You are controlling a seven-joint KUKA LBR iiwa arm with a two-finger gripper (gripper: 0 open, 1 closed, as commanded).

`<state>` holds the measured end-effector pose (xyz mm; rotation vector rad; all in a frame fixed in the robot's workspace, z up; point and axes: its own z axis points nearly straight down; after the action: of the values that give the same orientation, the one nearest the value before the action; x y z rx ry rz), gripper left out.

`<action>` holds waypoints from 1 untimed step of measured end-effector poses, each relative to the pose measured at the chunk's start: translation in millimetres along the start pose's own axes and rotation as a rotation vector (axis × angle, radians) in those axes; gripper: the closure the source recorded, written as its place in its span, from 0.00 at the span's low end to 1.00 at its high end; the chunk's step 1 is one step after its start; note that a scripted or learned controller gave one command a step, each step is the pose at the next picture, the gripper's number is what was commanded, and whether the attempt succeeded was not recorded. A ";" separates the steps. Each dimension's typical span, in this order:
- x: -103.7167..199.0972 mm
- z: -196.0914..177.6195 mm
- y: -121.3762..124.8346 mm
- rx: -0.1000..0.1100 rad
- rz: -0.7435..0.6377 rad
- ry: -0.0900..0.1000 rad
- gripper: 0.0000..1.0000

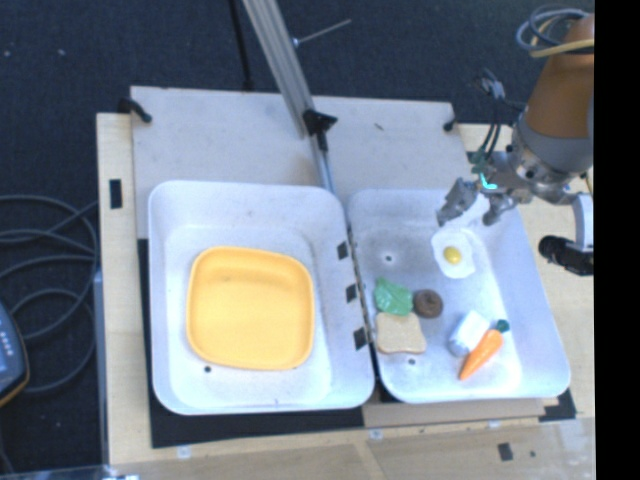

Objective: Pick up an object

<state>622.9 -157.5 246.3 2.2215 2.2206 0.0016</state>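
I've got the gripper [474, 204] hanging over the far edge of the right bin [535, 298], its two fingers [456, 200] spread apart with nothing between them. Just below it in my view sits the fried egg [455, 254], white with a yellow yolk, near the fingertips, though I can't tell whether they touch it. Further toward the near side I see a green leafy piece [393, 296] beside a small brown round piece [428, 303], and a slice of toast [400, 336] just under the green one. To their right lies a small white can [465, 331] with the orange carrot [481, 353] right against it. Over in the left bin [168, 298], a yellow square plate [250, 308] lies flat in the middle. The orange-banded arm [558, 98] comes in from the right.
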 end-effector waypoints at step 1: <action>0.0 0.0 0.0 0.000 0.000 0.000 0.00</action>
<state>622.9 -157.5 246.2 2.2215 2.2207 0.0015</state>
